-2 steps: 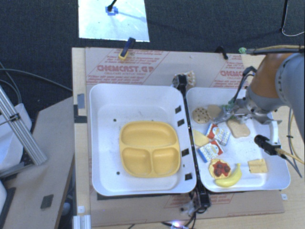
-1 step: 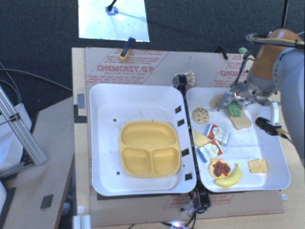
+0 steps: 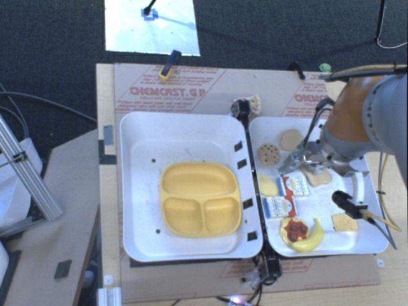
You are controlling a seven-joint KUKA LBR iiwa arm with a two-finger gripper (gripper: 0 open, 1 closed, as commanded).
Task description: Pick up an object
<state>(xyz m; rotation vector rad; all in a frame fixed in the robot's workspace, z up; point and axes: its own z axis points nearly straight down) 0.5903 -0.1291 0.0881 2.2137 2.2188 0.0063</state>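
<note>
Left bin [image 3: 141, 139]: I've got it on the left half of the bench, white and shallow.
Yellow plate [image 3: 199, 181]: sits at the middle of the left bin, three compartments, all bare from here.
Right bin [image 3: 326, 204]: edge to edge with the left one, and this is where every pickable object lies.
Cookie [image 3: 269, 152]: chocolate-chip, near the right bin's left edge, towards the far side.
Cheese slice [image 3: 268, 185]: pale yellow, against the left edge, nearer to me than the cookie.
Blue packet [image 3: 275, 206]: just beside the cheese slice, on its near side.
Round biscuit [image 3: 292, 139]: tan, close to the far edge, right of the cookie.
Red packet [image 3: 297, 186]: mid-bin, touching the blue packet's right side.
Gripper [image 3: 297, 163]: low over the middle of the right bin, just beyond the red packet; I can't tell whether it is apart or together.
Red fruit [image 3: 295, 229]: by the near edge, tucked against the banana.
Banana [image 3: 312, 238]: curled along the near edge.
Pale slice [image 3: 319, 178]: just right of the gripper, partly under it.
Holed cheese [image 3: 344, 222]: towards the near right corner.
Arm [image 3: 349, 110]: grey with the orange band, coming in over the far right corner.
</note>
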